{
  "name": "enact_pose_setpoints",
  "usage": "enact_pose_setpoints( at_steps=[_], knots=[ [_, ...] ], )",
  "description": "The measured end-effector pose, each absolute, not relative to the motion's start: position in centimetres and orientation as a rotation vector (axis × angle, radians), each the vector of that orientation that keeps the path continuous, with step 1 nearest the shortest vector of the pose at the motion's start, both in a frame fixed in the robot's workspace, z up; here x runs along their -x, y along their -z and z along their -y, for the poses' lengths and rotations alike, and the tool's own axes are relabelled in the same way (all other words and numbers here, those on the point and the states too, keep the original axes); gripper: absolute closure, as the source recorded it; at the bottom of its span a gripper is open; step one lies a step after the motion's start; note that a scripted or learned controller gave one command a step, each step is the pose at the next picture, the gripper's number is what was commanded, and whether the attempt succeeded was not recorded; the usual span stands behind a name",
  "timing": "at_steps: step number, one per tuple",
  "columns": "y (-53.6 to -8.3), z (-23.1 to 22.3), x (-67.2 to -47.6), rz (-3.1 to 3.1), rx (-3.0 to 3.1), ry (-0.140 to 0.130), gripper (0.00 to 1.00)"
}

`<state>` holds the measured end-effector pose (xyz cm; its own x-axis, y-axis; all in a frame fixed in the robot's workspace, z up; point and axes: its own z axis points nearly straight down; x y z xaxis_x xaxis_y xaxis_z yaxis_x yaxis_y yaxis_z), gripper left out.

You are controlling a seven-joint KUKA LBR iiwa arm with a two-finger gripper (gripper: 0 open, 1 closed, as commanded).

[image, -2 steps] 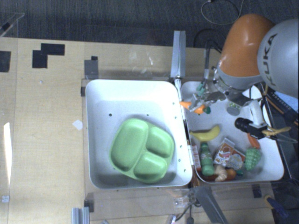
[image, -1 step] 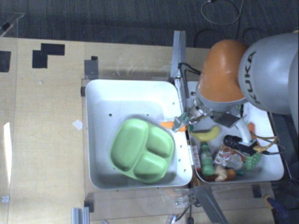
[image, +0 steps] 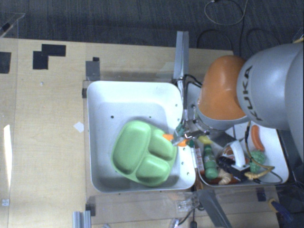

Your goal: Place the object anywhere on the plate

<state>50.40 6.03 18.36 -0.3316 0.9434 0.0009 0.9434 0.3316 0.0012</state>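
Note:
A light green plate with three compartments lies in the left white bin, toward its front right. My gripper hangs over the divide between the two bins, right beside the plate's right rim. A small orange object shows at the gripper's tip, just over the plate's right edge; it looks pinched between the fingers. The arm's grey and orange wrist hides much of the gripper body.
The right bin holds several toy food items, among them an orange sausage-like piece, a green piece and a dark bottle shape. A metal post stands behind the bins. The left bin's back half is bare white floor.

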Motion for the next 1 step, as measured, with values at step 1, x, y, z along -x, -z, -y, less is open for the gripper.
enact_pose_setpoints(
  at_steps=[1],
  knots=[
    [-18.37,-5.99,-50.41,2.563,1.818,0.003,0.0]
  ],
)
